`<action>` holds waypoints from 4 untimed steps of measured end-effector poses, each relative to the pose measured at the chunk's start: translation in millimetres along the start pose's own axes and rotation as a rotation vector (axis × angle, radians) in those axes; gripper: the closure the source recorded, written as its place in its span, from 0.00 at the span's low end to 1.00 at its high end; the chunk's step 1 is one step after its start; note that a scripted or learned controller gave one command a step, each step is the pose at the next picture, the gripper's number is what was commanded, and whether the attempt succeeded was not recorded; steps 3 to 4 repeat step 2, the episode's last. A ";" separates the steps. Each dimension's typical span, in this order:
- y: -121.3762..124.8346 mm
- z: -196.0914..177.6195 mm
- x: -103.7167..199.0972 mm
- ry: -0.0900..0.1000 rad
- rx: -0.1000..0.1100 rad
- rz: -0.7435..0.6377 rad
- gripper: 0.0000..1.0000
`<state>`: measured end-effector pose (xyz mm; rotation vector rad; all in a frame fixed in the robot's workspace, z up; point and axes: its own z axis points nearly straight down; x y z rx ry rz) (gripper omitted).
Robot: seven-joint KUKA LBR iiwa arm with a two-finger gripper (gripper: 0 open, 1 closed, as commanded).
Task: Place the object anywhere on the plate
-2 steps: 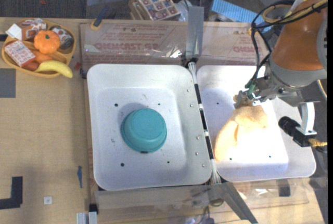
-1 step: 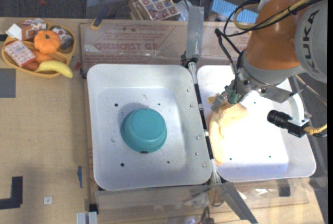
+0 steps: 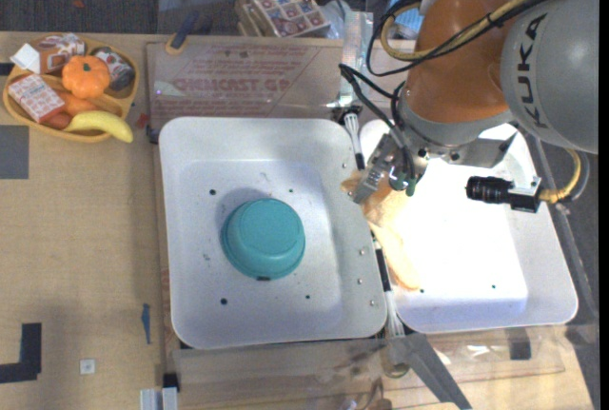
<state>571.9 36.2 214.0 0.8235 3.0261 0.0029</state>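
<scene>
Orange object (image 3: 393, 229) lies in the right bin (image 3: 533, 303), pressed along that bin's left wall. Its upper end sits directly under the gripper (image 3: 379, 178) and the rest trails away below it toward the bin's near corner. The bin is brightly lit and washes out the object's outline, so its exact shape is unclear. Whether the gripper is open or closed cannot be told, nor whether it has the object.

The gripper hangs over the seam where the two bins meet, just above the ridge formed by their touching rims. To its left and somewhat lower in view, the teal plate (image 3: 264, 237) rests near the middle of the left bin (image 3: 181, 208), well apart from the gripper. Bare white floor surrounds the plate on every side, with the widest stretch above it and a narrower strip between it and the near rim.

To the gripper's right the right bin's floor is open, crossed only by a small black cylinder (image 3: 497, 192) fixed to the arm. Beyond the left bin's far rim lies a flat cardboard sheet (image 3: 243, 85). Far to the left a fruit bowl (image 3: 67, 89) stands on the bench.
</scene>
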 end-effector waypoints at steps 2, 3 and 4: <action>48.0 -10.5 13.6 -0.002 -0.003 -0.398 0.00; 48.0 -10.5 13.6 -0.002 -0.003 -0.398 0.00; 48.0 -10.5 13.6 -0.002 -0.003 -0.398 0.00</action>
